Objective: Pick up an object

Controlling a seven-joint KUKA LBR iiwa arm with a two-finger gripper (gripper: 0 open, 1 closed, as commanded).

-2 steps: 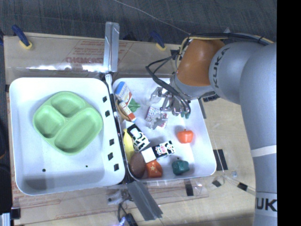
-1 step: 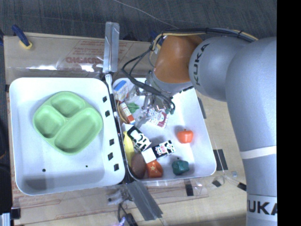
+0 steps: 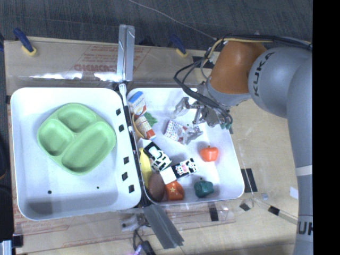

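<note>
the grey metal two-finger gripper hangs open and empty above the small white crinkly packet, so it should drop straight down before it squeezes.

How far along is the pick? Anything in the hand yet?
Done: the arm has reached over the right bin, its hand at the bin's upper part. In hand: nothing I can confirm; no object shows between its fingers. Left: the whole grasp and lift. The wrapper, orange toy, green toy and bottle all lie in the bin.
</note>
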